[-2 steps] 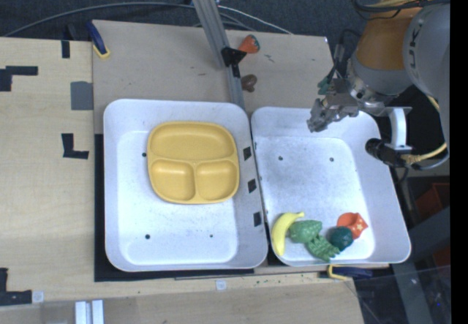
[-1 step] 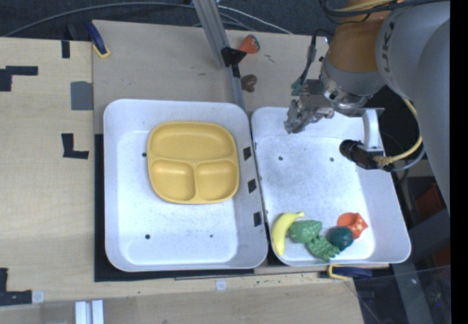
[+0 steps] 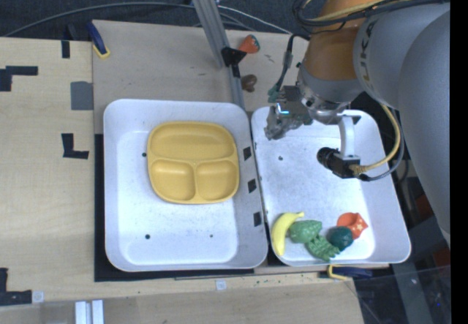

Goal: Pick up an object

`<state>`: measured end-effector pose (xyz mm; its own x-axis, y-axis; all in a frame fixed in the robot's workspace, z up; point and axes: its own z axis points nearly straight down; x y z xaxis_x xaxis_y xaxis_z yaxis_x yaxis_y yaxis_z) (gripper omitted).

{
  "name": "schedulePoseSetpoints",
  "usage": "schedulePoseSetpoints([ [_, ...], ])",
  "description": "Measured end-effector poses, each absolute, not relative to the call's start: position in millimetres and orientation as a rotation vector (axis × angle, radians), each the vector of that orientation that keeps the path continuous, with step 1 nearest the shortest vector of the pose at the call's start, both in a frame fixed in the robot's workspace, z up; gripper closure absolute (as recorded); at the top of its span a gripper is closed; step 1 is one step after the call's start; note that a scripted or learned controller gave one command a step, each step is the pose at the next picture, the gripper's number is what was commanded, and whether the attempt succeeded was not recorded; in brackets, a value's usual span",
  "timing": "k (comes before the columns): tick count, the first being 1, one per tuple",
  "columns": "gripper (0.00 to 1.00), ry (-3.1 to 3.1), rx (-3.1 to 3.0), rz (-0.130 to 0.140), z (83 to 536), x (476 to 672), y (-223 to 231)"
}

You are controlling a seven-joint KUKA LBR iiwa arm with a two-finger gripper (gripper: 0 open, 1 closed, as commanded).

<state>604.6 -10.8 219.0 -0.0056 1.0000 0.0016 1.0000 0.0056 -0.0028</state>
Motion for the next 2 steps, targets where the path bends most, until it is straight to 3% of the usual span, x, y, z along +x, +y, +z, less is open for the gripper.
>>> schedulePoseSetpoints([
  [2, 1.00, -2.229, -2.211, -0.001, 228, 582.0, 99],
])
